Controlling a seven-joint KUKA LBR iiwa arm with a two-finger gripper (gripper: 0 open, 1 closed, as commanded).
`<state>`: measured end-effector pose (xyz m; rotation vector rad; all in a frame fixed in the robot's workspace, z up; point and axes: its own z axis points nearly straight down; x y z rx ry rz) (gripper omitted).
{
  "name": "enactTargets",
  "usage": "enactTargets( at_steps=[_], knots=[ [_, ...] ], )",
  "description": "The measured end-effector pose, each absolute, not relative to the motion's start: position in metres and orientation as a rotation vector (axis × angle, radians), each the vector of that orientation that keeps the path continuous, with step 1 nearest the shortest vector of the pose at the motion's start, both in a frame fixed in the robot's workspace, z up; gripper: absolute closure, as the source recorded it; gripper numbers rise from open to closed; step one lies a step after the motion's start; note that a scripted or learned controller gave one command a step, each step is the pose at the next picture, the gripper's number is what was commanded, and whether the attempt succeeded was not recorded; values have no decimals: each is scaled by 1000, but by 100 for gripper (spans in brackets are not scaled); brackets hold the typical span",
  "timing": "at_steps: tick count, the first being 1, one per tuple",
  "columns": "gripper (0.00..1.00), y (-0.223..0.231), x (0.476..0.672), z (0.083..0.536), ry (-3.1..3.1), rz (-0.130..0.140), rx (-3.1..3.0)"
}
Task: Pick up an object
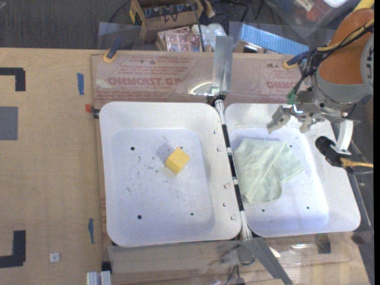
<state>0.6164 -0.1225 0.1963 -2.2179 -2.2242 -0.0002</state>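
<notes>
A small yellow block [177,160] lies near the middle of the left bin [119,129]. A pale green cloth [265,167], crumpled and partly folded, lies in the right bin [338,218], toward its left side. My gripper [292,123] hangs over the far part of the right bin, just beyond the cloth's far right corner. Its fingers [277,122] are spread open with nothing between them. The arm's orange band [350,31] rises above it at the upper right.
A metal divider [228,159] runs between the two bins. A cardboard wall [154,79] stands behind the bins, with boxes and clutter beyond it. A black cable end [328,147] hangs by the gripper's right side. The wooden bench [47,159] extends to the left.
</notes>
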Motion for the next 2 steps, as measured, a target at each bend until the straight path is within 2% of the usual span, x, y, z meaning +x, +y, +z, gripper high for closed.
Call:
enactTargets(
  at_steps=[1,2],
  knots=[
    [0,-139,552,91,-2491,-11,-1930],
    [100,-140,554,102,-2492,-18,-1937]
  ],
)
